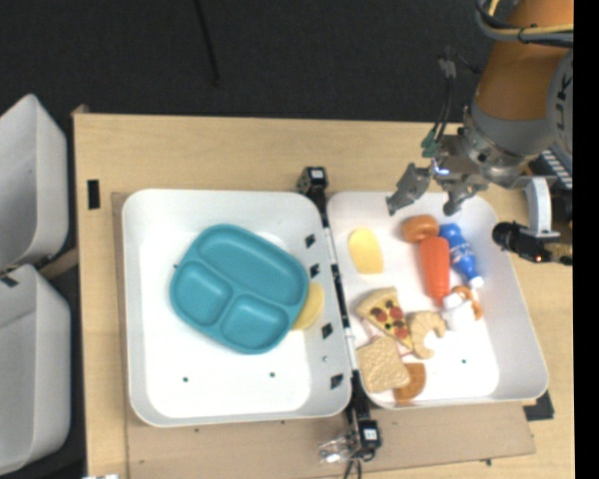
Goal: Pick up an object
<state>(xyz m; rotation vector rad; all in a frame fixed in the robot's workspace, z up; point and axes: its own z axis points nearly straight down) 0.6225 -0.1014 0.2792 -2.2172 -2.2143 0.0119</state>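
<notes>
robot lab, bench (210,148), two white bins (150,367)

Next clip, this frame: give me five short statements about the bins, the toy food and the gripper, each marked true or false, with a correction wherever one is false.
1. The blue divided plate lies in the left bin. True.
2. The gripper holds the orange carrot between its fingers. False: the gripper is open above the far end of the right bin, with nothing between its fingers; the carrot lies on the bin floor.
3. The pizza slice lies in the right bin. True.
4. The pale yellow piece rests on the blue plate. False: it lies in the right bin, near the divider.
5. The arm enters from the left of the view. False: it reaches in from the right.
</notes>
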